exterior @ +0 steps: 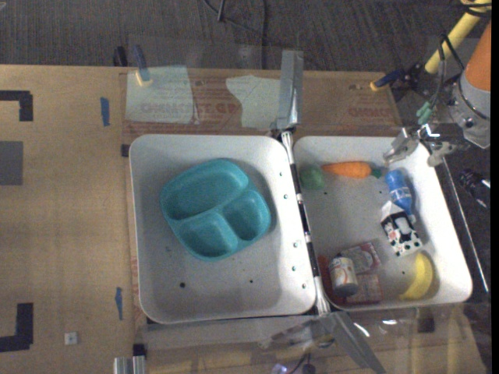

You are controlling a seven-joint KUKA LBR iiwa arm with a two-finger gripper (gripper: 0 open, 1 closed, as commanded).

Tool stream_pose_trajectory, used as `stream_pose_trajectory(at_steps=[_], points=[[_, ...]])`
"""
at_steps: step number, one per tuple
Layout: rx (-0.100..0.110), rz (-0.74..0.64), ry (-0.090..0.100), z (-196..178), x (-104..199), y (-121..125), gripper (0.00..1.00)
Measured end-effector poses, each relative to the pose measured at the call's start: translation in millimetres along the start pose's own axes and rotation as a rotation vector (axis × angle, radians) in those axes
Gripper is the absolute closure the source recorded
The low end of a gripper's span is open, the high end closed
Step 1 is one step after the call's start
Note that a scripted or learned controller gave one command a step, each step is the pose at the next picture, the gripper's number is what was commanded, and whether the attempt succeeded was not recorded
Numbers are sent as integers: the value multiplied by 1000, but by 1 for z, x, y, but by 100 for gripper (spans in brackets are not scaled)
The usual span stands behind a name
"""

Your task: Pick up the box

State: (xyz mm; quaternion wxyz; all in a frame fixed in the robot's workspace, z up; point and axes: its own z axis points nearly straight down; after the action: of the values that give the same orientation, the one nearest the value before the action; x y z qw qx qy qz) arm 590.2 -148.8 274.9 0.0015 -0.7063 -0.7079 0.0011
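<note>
The table (62,209) is carrying two white bins; the left bin (156,287) is holding a teal divided plate (216,207). The box (361,271) is lying flat at the right bin's (456,275) six o'clock, long axis running eleven-to-five, a can (341,274) touching it. The claw (415,148) is hovering at one o'clock, fingers spread, holding nothing.

Arm (479,84): cut off by the right and top edges, only wrist end visible | Gripper (415,144): fingers too small and blurred to judge | Box (362,273): partly hidden behind can (341,273), label unreadable
</note>
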Motion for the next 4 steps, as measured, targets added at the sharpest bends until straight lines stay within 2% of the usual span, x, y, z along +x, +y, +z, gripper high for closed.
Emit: stream_pose_trajectory(at_steps=[1, 2, 3, 4], points=[[3, 136, 1, 37, 33, 11, 0], [1, 162, 0, 174, 39, -24, 0], [-11, 196, 1, 188, 52, -107, 0], [-14, 221, 3, 188, 47, -106, 0]])
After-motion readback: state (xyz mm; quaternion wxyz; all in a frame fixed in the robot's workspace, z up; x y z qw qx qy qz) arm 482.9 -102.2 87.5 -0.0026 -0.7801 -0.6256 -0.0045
